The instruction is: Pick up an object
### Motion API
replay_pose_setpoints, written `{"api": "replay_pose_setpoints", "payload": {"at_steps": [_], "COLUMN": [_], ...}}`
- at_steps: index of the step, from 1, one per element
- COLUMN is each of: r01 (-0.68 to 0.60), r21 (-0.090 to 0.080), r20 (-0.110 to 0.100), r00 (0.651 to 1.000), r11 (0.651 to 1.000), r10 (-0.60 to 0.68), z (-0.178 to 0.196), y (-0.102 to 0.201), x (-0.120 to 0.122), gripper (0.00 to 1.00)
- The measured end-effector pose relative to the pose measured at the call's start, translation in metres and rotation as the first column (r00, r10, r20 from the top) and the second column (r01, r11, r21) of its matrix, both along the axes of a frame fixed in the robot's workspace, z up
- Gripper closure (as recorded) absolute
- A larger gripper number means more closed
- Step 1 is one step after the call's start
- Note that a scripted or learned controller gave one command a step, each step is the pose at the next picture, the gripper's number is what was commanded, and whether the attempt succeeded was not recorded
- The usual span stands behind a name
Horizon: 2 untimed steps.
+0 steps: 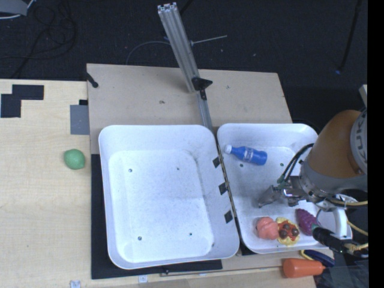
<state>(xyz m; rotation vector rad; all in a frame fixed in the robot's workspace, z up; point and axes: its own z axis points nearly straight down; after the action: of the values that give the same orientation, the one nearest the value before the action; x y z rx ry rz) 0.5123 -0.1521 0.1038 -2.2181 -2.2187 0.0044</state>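
The jaws [268, 198] hang low in the right bin [264, 131], spread apart and gripping nothing; a blue bottle [247, 155] lies behind them, an orange object [266, 228] and purple object [306, 220] nearby

Blue bottle [247, 155]: label not readable.
Bins, bench, arm: no legible text, brand, number, or sign.

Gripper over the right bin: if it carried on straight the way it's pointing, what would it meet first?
The gripper points left and down; it would probably meet the right bin's bare floor first, though depth is unclear.
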Motion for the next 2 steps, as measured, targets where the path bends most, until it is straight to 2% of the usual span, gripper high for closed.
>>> {"api": "replay_pose_setpoints", "payload": {"at_steps": [1, 2], "r01": [0.000, 0.002], "r21": [-0.001, -0.001], "r20": [0.005, 0.007], "r00": [1.000, 1.000], "r11": [1.000, 1.000], "r10": [0.000, -0.002], "z": [-0.012, -0.001], "y": [0.000, -0.001], "x": [0.000, 0.000], "gripper": [0.00, 1.00]}}
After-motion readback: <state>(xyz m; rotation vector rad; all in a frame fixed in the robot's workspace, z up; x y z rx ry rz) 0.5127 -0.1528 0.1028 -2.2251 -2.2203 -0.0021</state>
